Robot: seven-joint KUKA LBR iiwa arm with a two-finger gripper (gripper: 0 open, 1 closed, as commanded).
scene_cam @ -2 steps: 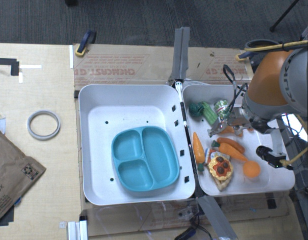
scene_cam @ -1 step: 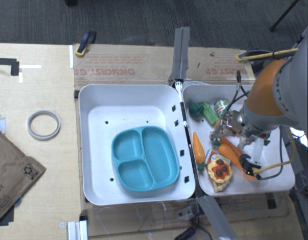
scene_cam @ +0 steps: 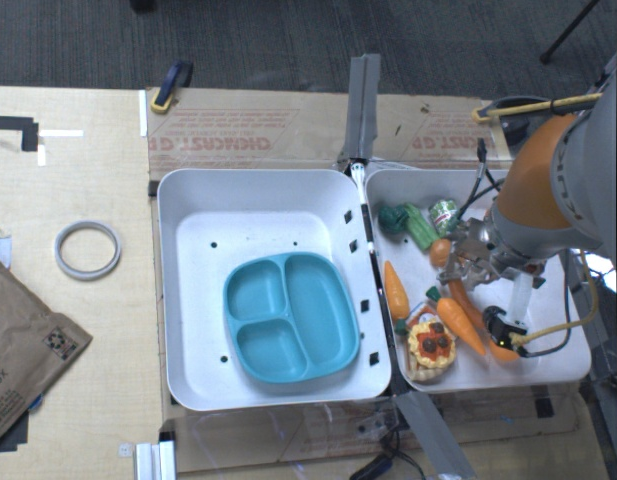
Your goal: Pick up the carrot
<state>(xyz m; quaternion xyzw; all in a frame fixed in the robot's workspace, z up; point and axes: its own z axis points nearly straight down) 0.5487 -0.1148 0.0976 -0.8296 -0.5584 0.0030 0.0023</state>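
— Any writing you can read?

— Red print along the cardboard strip (scene_cam: 288, 128) behind the bins, upside down and too blurred to spell out. The brown box (scene_cam: 23, 353) at the left edge reads "BOX".

— And the gripper?

— The gripper (scene_cam: 466, 268) is low in the right bin (scene_cam: 558, 363), among the toy food. Whether its fingers are spread or closed, I cannot tell — the wrist covers them.

— The carrot?

— The carrot (scene_cam: 460, 325) lies slantwise on the right bin's floor, just below the gripper, beside a small pizza (scene_cam: 432, 345). A second orange piece (scene_cam: 396, 290) lies by the divider. The left bin (scene_cam: 188, 268) holds a blue divided plate (scene_cam: 288, 316).
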